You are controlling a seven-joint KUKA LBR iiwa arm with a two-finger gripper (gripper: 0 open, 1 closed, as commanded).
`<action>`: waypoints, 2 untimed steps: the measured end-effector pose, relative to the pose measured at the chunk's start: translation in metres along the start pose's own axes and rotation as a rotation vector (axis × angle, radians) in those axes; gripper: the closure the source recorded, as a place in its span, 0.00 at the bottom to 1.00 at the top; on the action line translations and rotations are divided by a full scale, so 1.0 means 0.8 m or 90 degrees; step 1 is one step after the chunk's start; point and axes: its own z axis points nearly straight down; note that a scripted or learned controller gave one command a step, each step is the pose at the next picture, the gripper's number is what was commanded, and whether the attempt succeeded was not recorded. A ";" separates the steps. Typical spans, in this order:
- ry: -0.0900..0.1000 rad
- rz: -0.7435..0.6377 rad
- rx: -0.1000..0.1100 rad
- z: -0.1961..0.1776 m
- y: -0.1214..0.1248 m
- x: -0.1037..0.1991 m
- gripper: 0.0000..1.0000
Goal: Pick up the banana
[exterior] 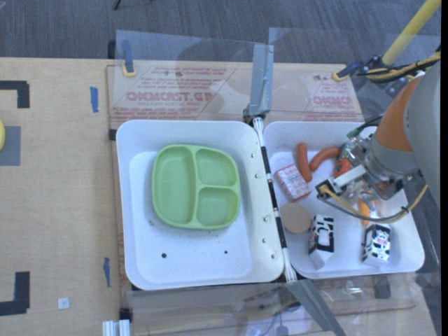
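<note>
Over right bin [418, 256], gripper [364, 191] sits low; you cannot tell its opening or hold. Banana likely light, smooth, slippery: grip across middle.

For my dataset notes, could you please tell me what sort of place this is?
Most likely a robotics lab bench, not a kitchen: a grey-and-orange robot arm reaches over the right white bin, black tape marks sit on the wooden benchtop, and clear plastic screens stand behind both bins.
</note>
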 end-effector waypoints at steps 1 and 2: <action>0.005 0.018 0.015 0.000 0.072 0.046 1.00; 0.002 0.088 0.004 -0.001 -0.048 0.020 1.00</action>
